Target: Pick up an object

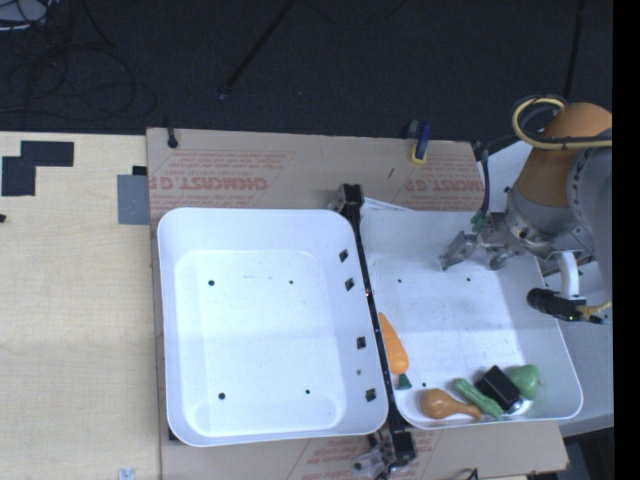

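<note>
- Candidate objects: carrot point(393, 350), tan piece point(446, 404), black block point(497, 387), green items point(510, 382), clustered at the right bin's point(440, 298) near edge.
- Gripper point(478, 251): fingers spread, holding nothing, above the bin's far area, well apart from them.
- Left bin point(260, 230): presumably the drop side.

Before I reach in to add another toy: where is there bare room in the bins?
The left bin floor is bare wall to wall. The right bin is free mid-floor, between the gripper and the toy carrot. Its near corner is crowded: black block, green toy.
</note>
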You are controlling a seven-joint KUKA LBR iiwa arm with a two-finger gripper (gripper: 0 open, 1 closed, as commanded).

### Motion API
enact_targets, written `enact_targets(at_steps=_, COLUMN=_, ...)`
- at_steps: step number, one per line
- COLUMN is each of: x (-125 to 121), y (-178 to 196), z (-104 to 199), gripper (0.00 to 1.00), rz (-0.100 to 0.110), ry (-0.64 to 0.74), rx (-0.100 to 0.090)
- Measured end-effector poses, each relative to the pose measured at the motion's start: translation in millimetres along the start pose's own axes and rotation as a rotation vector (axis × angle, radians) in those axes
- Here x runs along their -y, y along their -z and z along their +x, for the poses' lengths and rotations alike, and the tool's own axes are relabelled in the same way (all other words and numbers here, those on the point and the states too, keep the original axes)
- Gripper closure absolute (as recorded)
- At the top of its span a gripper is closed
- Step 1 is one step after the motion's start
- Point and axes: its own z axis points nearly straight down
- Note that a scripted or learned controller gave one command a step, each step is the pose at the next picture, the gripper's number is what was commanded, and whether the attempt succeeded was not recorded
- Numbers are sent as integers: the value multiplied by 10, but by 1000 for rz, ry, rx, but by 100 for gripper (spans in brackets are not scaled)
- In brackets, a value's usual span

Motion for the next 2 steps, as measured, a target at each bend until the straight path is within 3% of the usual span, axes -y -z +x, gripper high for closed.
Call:
enact_targets(at_steps=1, x=1069, y=-12, z=191, gripper=0, rz=12, ry=-6, rx=-5)
enact_targets(at_steps=2, x=675, y=-7, z=673, gripper=0, rz=3, ry=0, rx=-4)
